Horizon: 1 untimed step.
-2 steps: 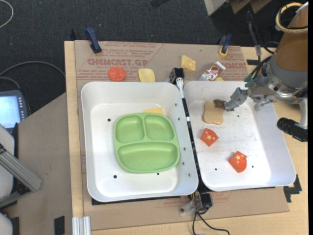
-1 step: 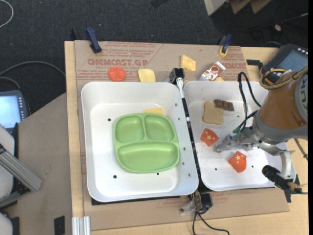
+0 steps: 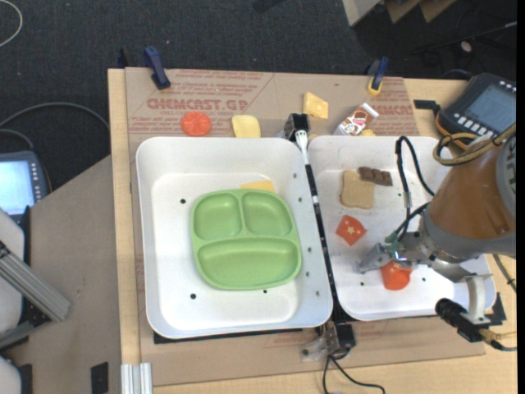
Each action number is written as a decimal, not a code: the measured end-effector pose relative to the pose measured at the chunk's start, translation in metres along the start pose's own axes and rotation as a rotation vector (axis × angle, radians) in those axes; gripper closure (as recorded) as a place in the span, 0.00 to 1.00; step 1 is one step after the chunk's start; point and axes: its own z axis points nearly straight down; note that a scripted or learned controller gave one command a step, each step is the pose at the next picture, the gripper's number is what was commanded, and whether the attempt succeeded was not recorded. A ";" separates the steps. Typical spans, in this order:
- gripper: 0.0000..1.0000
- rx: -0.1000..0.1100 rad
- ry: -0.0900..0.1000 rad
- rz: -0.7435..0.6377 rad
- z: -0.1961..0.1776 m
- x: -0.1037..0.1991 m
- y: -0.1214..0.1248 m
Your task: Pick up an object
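Red toy pieces lie in the right bin [image 3: 426, 306]: a rounded orange-red one [image 3: 396, 277] near its front edge, and a red block with a yellow mark [image 3: 350, 230] a little farther back. The gripper [image 3: 384, 257] hangs low over the bin floor, just beside the rounded piece, its grey fingertips [image 3: 371, 259] pointing toward the bin divider; whether they are parted or closed cannot be told, and nothing shows between them. A tan bread-shaped piece [image 3: 357, 191] and a brown bar [image 3: 376, 175] lie at the back of the same bin. The left bin [image 3: 164, 294] holds a green divided plate [image 3: 244, 238], with a yellow piece [image 3: 258, 186] behind it
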 end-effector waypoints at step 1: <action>1.00 -0.008 -0.004 0.001 -0.011 -0.001 0.002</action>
